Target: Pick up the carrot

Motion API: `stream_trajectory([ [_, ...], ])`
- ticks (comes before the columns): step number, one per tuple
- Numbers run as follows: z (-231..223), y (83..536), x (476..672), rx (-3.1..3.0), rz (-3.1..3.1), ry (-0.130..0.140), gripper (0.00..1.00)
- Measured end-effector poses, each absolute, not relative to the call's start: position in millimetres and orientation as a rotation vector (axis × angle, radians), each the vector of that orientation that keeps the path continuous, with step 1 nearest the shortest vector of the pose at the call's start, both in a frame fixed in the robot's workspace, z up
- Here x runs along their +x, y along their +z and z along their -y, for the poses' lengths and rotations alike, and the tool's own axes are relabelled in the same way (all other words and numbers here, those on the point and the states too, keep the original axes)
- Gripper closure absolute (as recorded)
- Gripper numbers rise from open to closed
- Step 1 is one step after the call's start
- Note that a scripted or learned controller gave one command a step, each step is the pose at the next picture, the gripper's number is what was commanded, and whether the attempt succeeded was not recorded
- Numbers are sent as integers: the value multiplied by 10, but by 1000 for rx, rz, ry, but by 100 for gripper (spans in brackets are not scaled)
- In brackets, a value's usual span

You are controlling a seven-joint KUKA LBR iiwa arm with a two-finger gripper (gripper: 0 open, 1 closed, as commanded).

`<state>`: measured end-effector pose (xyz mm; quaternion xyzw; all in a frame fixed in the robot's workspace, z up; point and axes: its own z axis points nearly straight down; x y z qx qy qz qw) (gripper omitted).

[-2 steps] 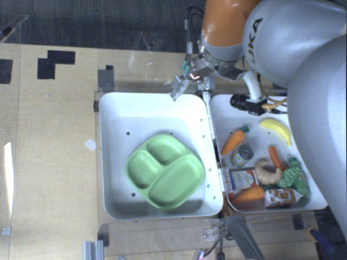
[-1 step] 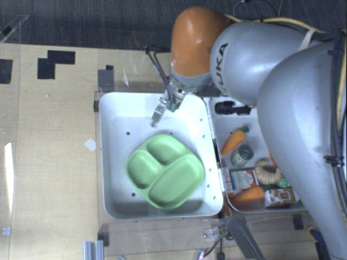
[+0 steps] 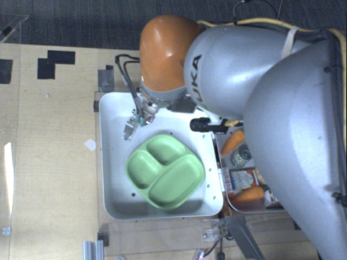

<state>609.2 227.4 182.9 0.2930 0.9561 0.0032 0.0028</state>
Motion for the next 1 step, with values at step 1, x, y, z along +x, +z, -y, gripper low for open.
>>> stream_trajectory([
  [1,-2359,2166,5660,960,-2986,9,0],
])
